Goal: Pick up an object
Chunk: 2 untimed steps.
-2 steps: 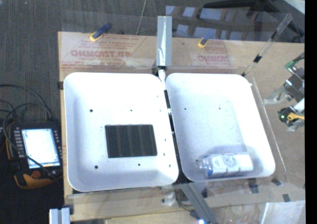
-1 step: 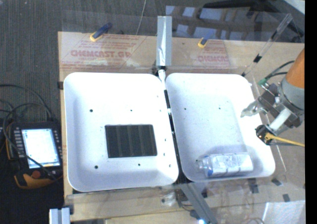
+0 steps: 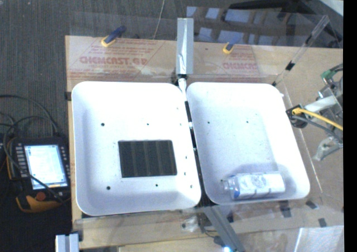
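Note:
A clear plastic bottle (image 3: 255, 184) with a white label and a blue cap lies on its side in the right bin (image 3: 240, 106), near the bin's front right corner. A flat dark ribbed rectangle (image 3: 147, 158) lies on the floor of the left bin (image 3: 111, 106), toward its front. Part of my gripper (image 3: 329, 128) shows at the right edge, outside the right bin and well apart from the bottle. A yellow cable (image 3: 313, 115) runs across it.
The two bins meet along a dark seam (image 3: 191, 134) at the centre. Clear panels (image 3: 301, 56) stand at the back right of the bench. A handheld screen unit (image 3: 42, 166) lies on the floor to the left. Two clamps (image 3: 113, 35) hold the board's far edge.

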Available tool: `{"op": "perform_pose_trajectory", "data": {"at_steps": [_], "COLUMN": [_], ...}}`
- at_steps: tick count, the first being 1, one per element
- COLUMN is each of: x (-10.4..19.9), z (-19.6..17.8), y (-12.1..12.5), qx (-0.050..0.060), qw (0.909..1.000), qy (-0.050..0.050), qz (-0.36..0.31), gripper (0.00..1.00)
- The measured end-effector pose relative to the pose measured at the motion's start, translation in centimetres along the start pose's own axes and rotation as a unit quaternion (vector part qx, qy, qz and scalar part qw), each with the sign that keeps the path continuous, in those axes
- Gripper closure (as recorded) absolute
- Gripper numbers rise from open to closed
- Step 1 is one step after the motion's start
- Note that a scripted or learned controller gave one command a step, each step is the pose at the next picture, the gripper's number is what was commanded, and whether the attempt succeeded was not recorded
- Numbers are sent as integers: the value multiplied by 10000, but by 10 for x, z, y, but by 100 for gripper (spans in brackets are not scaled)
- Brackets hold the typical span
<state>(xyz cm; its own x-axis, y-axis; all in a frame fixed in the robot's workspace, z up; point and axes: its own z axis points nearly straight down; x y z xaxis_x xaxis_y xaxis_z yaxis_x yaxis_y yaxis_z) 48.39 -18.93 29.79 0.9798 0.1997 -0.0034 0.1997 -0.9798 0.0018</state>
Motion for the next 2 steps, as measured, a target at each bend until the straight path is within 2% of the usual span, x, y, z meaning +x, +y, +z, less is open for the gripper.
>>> {"op": "perform_pose_trajectory", "data": {"at_steps": [1,2], "x": [7,21], "z": [-68,-132], "y": [-35,-17], "qx": [-3,-1], "qw": [10000,10000], "qy": [4,5], "qz": [3,3], "gripper": [0,0]}}
